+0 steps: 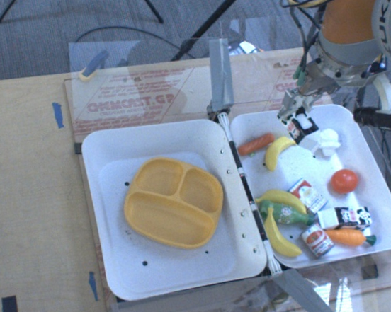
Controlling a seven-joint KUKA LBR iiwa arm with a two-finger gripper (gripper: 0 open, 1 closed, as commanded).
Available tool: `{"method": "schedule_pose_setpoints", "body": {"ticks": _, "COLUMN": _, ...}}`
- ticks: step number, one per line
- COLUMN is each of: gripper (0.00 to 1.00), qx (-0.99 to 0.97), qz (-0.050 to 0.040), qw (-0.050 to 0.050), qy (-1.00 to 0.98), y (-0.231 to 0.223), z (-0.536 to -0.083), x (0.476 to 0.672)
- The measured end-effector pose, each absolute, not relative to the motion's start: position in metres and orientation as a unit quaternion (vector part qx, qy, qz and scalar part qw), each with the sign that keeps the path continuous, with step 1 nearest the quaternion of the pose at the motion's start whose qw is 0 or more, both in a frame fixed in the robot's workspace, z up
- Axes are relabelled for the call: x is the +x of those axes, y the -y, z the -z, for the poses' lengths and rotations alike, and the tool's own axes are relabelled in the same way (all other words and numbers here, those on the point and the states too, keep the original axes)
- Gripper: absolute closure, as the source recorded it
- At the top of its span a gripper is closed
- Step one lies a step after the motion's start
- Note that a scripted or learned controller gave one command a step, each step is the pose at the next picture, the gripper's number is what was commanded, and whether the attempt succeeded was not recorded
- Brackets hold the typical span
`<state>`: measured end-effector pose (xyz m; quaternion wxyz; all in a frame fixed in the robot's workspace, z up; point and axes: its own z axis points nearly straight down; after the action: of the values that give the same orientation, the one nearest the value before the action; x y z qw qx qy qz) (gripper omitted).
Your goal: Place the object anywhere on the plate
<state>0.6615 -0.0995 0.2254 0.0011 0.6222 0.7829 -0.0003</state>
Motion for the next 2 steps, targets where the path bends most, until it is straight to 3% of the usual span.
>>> {"method": "schedule_pose_setpoints", "body": {"ticks": 1, "gripper": 1.00, "qx": 0.541, "qz": -0.0009, "qw": 0.003, "qy": -0.841, "y": 0.114, "z": -0.302, "x": 0.618}}
{"method": "schedule_pose_setpoints", "body": {"ticks": 2, "gripper": 1.00, "qx": 0.357, "qz": -0.0009, "qw": 0.005, "qy": -0.934, "y": 0.104, "z": -0.361, "x": 0.654}}
